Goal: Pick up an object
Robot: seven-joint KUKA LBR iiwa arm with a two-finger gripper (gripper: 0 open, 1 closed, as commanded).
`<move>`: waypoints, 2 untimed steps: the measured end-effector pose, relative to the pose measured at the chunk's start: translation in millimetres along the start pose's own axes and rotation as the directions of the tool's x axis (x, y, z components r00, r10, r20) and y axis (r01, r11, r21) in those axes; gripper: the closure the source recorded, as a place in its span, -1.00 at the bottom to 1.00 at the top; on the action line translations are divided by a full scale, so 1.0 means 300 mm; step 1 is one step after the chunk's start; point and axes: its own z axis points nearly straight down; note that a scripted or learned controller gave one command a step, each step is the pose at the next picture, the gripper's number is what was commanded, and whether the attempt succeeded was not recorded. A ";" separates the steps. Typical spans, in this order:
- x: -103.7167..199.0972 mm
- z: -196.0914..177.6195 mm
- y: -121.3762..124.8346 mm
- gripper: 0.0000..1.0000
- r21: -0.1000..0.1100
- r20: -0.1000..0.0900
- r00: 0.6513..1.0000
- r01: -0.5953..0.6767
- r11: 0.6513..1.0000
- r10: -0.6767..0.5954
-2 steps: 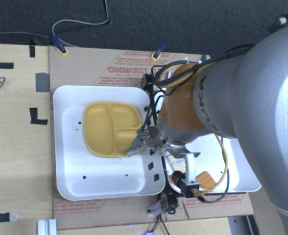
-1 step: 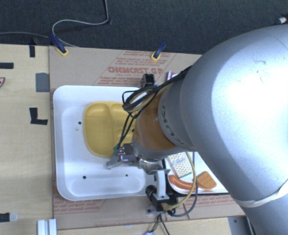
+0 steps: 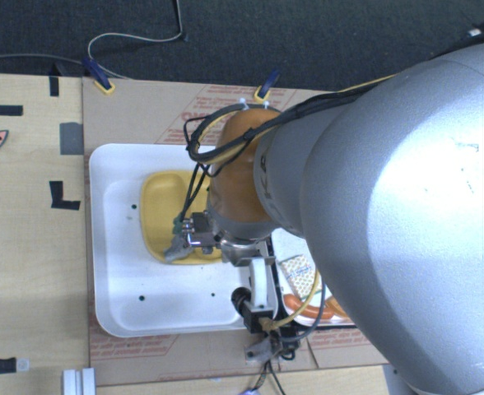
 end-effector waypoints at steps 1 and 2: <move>-0.023 0.252 0.289 -1.00 -0.004 -0.001 1.000 0.000 1.000 0.000; -0.253 -0.073 0.249 -1.00 -0.002 0.002 1.000 -0.002 1.000 0.002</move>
